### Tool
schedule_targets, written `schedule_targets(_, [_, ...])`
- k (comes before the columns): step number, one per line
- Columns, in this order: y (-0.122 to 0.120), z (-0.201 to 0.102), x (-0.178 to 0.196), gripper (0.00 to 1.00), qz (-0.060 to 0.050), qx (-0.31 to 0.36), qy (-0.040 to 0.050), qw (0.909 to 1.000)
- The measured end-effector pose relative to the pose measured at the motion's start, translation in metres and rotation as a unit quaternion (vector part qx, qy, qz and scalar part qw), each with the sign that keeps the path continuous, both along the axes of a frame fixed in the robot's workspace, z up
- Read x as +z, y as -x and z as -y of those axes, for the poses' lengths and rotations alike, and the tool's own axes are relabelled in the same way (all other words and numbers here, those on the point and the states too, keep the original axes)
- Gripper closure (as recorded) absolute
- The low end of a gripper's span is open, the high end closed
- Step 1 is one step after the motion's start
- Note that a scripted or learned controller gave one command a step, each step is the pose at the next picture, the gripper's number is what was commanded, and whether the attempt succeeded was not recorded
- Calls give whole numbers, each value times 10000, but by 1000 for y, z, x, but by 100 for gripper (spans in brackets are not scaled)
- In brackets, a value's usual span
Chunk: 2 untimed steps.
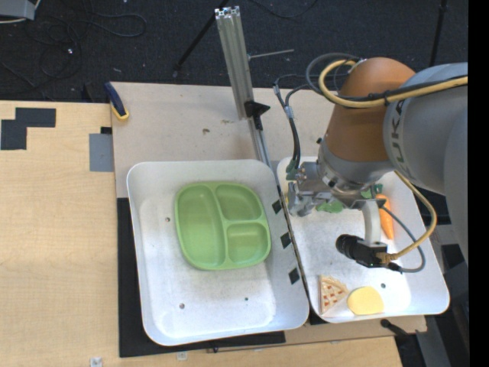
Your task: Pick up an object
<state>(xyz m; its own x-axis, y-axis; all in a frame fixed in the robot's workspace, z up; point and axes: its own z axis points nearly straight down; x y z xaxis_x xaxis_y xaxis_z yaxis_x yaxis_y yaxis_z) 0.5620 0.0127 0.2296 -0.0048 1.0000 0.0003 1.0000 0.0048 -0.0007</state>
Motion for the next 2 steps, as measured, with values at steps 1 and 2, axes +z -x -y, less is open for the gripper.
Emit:
schedule_targets(1, [-20,-45,8,100,-1,1,-7,10000])
schedule_targets(2, [-34,-92,13,100,-3,-2,-2,10000])
